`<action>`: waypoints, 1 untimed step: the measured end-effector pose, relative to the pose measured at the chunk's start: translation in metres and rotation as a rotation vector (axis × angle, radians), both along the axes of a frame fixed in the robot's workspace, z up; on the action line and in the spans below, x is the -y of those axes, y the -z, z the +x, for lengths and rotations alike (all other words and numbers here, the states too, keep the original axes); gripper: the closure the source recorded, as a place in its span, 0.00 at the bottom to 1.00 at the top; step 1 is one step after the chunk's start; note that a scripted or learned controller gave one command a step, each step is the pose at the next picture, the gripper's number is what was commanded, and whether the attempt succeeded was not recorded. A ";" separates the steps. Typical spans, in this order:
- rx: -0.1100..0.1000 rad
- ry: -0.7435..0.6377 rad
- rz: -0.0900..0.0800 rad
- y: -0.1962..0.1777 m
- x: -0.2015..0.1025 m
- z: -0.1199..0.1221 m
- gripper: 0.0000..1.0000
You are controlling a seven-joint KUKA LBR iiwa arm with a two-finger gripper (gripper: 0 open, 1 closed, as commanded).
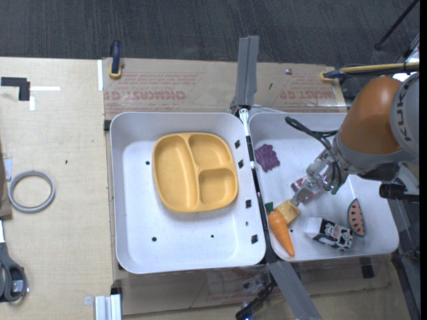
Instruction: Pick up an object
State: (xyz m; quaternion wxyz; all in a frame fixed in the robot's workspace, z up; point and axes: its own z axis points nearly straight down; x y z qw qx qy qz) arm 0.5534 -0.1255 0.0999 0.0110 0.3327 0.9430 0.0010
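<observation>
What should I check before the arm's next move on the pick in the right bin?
1. Hand position: low in the right bin, just above the yellow piece: ok.
2. Object held between the fingers: cannot tell.
3. Nearest target free: the yellow piece touches the carrot: not ok.
4. Other candidates separated: purple grapes lie alone; watermelon slice sits beside the black-and-white toy: ok.
5. Left bin holds the yellow divided plate, away from the arm: ok.
</observation>
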 end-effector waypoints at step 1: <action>-0.018 0.123 0.005 -0.067 0.023 0.050 0.00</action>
